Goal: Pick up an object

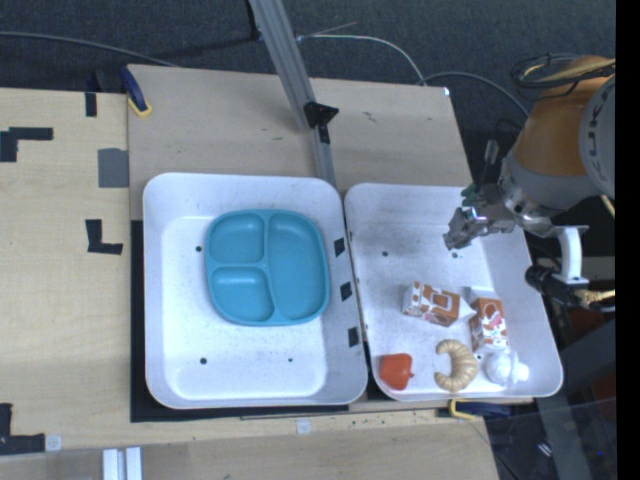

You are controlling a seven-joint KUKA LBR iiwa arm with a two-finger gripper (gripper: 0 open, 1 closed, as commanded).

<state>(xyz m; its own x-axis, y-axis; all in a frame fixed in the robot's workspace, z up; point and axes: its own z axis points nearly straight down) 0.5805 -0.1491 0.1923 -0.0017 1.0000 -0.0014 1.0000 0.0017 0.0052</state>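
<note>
From my remote feed, the gripper (462, 234) sits over the upper part of the right bin (400, 208), near its far-right wall. I honestly can't tell how it's set, too dark and blurry at the tip, and I see nothing held in it.

All the pickable stuff is below the gripper in the picture, toward the bin's near edge. Closest is a small brown-and-white carton (432, 304), below and slightly left of it. Just right of that carton is a second carton with red on it (487, 325), more or less straight below the gripper. Further down is a croissant (456, 364), with a red pepper-looking thing (396, 370) off to its left and a white lumpy object (503, 368) to its right, in the corner.

Way off to the gripper's left, the left bin (170, 298) holds a blue divided plate (267, 267).
</note>
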